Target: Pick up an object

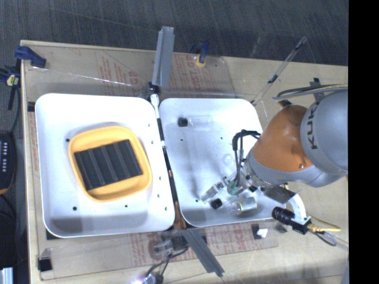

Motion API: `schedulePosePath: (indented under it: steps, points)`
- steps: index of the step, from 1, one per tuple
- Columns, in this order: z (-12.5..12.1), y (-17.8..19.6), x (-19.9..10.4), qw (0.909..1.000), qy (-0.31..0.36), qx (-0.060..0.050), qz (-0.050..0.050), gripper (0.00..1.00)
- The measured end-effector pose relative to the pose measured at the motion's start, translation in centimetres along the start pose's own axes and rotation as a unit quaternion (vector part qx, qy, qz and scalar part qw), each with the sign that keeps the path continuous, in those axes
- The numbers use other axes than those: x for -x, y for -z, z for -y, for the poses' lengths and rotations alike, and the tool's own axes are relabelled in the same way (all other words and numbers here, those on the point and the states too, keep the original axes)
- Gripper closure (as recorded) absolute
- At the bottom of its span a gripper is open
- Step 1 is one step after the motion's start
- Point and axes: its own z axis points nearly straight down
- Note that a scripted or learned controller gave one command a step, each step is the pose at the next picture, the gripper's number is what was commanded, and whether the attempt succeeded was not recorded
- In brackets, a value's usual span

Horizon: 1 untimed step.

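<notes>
Your gripper [228, 193] sits low in the right bin [195, 158], lower centre of the frame; I cannot tell its grip, so lift slowly.

Only legible marking: white block letters "KU" on the grey rounded housing of the robot arm [327, 136], running vertically near the bench's right edge, remainder of the word cut off. Faint reddish print runs along the tan cardboard sheet covering the bench [89, 64], by its top edge and again by its bottom edge, too blurred to read. Small dark device at the bench's left edge [5, 161] has a column of pale marks, also unreadable.
</notes>
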Motion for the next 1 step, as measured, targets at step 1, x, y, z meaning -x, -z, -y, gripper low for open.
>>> schedulePosePath:
  steps: [1]
  points:
    - [-4.54,3.46,-6.88,0.9993,0.037,0.002,0.005,0.0]
